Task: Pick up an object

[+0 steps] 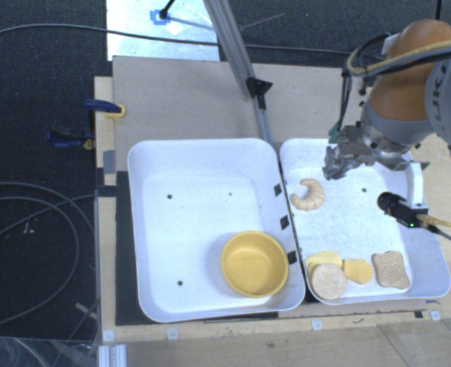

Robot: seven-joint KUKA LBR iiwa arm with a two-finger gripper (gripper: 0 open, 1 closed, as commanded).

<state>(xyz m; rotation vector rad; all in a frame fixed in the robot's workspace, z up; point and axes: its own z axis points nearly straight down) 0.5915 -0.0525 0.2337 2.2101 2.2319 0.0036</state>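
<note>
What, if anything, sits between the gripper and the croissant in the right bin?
Nothing visible does. The gripper hangs over the right bin, just up and right of the croissant, with bare white bin floor between them. The bread slice and the round pieces sit along the bin's near edge, well out of that path.

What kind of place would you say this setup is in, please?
Probably a robotics lab test bench, not a kitchen: a robot arm reaches over two white bins holding toy-like food such as a croissant and a yellow bowl, with cables across dark carpet.
</note>
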